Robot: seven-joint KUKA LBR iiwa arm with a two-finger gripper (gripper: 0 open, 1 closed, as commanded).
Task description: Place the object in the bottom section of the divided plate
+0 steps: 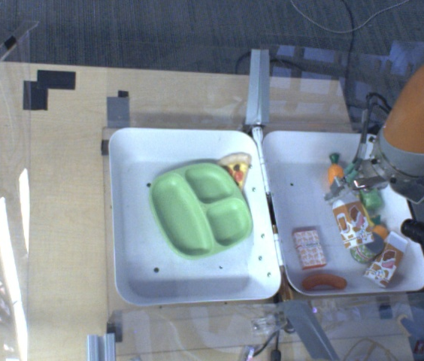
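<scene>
A green divided plate (201,209) lies in the left white bin (137,277); none of its three sections holds anything. A toy pizza slice (236,165) rests just off the plate's upper right edge, against the bin's right wall. My gripper (356,177) hangs low over the upper part of the right bin (291,164), beside a small orange carrot (334,174) and above a brown and white carton (353,225). The arm's orange band (422,107) covers the bin's far right corner.
The right bin also holds a pink patterned box (309,247), a red sausage (324,282), a small carton (384,264) and a green item (371,199). A metal divider (257,89) stands between the bins. A cable (332,6) lies on the floor behind.
</scene>
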